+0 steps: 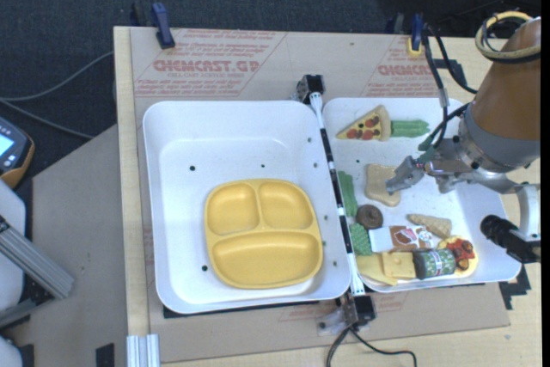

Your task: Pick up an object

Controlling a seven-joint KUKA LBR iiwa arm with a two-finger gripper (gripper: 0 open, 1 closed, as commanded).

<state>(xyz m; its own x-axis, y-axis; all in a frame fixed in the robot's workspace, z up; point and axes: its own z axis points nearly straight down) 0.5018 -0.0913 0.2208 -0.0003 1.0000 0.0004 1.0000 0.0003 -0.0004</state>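
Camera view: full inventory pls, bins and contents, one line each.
left bin: 1, white, left on bench
divided plate: 1, yellow, in left bin
right bin: 1, white, right on bench
pizza slice: 1, tan with red dots, right bin far corner
green piece: 1, green, beside pizza slice
bread slice: 1, tan, right bin centre
round cookie: 1, brown, below bread slice
small can: 1, dark with green label, right bin near edge
clamps: 2, blue, board's far edge
gripper: 1, grey, over bread slice
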